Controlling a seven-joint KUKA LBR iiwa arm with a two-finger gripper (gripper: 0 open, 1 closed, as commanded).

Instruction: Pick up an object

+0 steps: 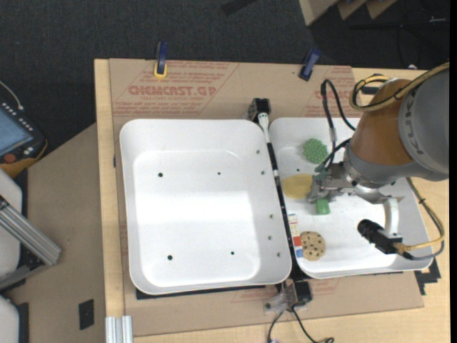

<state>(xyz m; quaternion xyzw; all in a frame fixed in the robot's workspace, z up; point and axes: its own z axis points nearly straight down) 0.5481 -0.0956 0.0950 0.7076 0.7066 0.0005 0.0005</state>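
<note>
Green block (323, 207) sits partly hidden beneath the tool (321, 194) in the right bin (343, 263), beside a yellow piece (295, 186); I cannot tell the tool's state.

White bins (193, 277), green block (323, 206), yellow disc (295, 186)

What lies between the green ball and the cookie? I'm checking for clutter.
In the camera view, a yellow piece lies between the green ball and the cookie, beside the gripper.

Bright, even overhead light; mild glare on white bins (193, 206); soft focus.
</note>
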